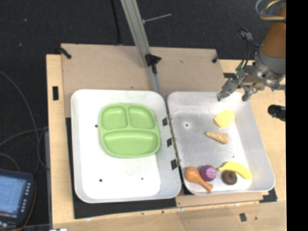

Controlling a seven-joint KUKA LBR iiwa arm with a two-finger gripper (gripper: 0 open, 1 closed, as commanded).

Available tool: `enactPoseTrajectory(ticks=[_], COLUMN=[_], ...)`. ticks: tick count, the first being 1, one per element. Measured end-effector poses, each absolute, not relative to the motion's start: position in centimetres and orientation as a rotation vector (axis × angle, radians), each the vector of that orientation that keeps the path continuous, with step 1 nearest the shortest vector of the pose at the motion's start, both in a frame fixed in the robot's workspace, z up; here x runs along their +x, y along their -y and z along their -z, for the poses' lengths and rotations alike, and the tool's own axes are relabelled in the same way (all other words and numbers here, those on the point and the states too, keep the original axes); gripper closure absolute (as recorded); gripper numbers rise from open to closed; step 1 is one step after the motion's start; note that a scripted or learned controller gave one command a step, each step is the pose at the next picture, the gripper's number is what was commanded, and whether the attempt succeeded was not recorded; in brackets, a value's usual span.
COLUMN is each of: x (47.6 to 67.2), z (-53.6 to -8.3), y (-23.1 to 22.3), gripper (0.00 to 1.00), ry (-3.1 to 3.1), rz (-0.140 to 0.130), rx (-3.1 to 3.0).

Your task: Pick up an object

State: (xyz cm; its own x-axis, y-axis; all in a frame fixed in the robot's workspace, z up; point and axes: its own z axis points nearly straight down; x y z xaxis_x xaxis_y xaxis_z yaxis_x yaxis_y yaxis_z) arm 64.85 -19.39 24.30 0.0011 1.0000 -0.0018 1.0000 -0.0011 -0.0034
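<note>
On the counter (57, 129) we see the right bin (192, 129) holding a yellow block (224, 118). Our claw (236, 94) hangs spread and empty above the bin's far edge; we judge approach underway, descent onto the block next.

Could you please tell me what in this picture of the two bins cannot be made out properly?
- Arm: cut off by the camera view's right edge above the orange band.
- Gripper: fingers small and blurred over the right bin; nothing shows between them.
- Brown round item: too small to identify, partly tucked against the banana.
- Screen device: cut off by the left edge.
</note>
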Motion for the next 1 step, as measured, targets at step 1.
enactPoseTrajectory(ticks=[1], x=[63.86], z=[-19.34], y=[19.88], gripper=[0.0], ry=[2.219], rz=[-0.006], rx=[-2.221])
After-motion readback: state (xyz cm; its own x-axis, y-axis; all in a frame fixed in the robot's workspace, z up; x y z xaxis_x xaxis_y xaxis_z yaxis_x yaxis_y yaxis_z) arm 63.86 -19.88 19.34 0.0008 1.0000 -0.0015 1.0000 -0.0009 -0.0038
